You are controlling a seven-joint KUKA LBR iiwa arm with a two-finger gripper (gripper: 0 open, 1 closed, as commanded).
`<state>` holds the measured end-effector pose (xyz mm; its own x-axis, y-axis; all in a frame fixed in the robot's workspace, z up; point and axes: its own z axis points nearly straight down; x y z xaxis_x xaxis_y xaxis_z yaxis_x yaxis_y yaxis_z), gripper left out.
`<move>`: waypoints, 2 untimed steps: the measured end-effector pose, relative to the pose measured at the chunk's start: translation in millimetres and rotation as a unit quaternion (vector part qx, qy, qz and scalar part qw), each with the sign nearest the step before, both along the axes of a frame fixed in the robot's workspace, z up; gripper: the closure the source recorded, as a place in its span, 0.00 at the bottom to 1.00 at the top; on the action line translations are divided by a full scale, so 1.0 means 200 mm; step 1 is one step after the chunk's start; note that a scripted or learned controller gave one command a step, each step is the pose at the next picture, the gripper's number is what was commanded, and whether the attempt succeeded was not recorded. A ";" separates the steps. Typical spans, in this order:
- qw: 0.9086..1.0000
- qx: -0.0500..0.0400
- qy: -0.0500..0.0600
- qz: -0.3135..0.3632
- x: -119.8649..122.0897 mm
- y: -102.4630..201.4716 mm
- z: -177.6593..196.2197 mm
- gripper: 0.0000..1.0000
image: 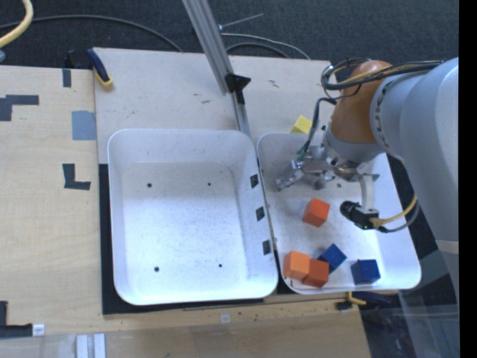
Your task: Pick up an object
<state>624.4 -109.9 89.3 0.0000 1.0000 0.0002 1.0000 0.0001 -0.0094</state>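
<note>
The grey arm's two-finger gripper (pixel 287 179) hangs low over the far part of the right white plastic bin (pixel 402 271); whether it is released or clenched cannot be told. A lone orange cube (pixel 316 212) lies just near and right of it, apart. Nearer still, an orange block pair (pixel 306 268) touches a dark blue cube (pixel 332 256), with another blue cube (pixel 365 271) beside them. A yellow block (pixel 301 125) sits beyond the far rim.

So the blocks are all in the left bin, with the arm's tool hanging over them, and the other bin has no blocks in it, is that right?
Not quite: the bin is wrong. The camera view shows the blocks, such as the lone orange block and the blue block, in the right bin, with the tool over that bin. It is the left bin that has no blocks in it.
</note>
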 end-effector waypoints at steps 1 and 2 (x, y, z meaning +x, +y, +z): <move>1.000 0.000 -0.002 0.000 -0.18 0.02 0.01 0.00; 1.000 0.000 -0.003 0.000 -0.36 0.06 0.01 0.00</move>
<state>553.2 -98.4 91.8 -0.0001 1.0000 -0.0006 1.0000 0.0001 -0.0040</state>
